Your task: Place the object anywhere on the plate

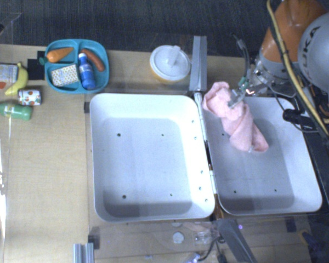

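Cloth [237,119], pink and crumpled, is seen lying in the right bin [274,185], toward its far left corner, with its upper end lapping against the bin's rim. The gripper [239,96] is placed just above the cloth's upper part, with the grey arm [312,37] reaching in from the right; whether anything is pinched cannot be told. The left bin [148,158] is set alongside, touching the right one. Beyond the bins, a blue divided plate [101,64] bearing toy food is found at the far left, and a white lidded cup [170,63] is stood near the divider.
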`<state>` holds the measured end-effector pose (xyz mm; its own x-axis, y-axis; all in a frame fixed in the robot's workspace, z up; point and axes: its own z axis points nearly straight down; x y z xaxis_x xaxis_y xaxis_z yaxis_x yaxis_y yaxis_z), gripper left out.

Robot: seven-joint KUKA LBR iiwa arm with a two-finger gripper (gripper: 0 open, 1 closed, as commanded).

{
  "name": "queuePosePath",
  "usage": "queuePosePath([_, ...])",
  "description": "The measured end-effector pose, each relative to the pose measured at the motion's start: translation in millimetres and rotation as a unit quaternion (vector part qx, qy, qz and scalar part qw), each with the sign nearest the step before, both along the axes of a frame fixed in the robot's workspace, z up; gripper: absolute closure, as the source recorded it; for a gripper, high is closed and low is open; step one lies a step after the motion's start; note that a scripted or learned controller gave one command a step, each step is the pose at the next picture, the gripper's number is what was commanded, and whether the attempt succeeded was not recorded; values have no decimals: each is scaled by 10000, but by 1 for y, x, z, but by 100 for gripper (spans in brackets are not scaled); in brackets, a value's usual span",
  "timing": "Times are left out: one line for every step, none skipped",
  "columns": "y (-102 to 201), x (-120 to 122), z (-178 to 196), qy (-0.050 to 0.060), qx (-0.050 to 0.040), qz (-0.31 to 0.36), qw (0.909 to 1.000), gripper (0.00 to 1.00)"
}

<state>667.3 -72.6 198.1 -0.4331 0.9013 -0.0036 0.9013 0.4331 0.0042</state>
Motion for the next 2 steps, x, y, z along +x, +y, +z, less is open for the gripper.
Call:
queuePosePath([2, 2, 27, -1, 3, 38, 10000, 100])
queuePosePath([47, -11, 36, 7, 2, 2050, 9788, 100])
